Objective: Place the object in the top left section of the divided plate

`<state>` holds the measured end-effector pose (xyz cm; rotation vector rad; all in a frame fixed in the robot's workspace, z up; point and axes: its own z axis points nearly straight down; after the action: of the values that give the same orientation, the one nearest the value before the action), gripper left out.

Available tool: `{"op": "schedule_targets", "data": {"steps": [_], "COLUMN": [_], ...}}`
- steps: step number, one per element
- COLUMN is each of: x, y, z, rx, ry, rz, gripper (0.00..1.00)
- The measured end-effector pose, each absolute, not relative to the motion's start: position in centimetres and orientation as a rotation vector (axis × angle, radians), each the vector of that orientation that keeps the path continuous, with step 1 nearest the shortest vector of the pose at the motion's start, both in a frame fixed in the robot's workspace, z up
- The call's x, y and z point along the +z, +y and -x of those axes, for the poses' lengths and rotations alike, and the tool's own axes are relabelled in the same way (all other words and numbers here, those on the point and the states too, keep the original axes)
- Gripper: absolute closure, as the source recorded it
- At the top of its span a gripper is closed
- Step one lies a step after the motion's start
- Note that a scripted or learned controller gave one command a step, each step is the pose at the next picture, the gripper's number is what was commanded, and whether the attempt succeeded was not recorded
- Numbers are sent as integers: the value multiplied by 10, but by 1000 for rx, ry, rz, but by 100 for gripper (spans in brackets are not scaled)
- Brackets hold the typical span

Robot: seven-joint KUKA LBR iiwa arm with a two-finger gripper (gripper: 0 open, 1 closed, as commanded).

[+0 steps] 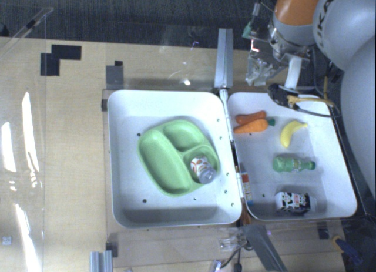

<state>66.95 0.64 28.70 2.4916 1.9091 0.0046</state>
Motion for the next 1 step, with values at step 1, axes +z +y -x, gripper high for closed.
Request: {"op": "schedule_targets", "data": {"steps": [1], "x": [366], "y": [-11], "z": [-669], "rx": [6], "ry": [1620], "rz": [-2688], "gripper": [100]}}
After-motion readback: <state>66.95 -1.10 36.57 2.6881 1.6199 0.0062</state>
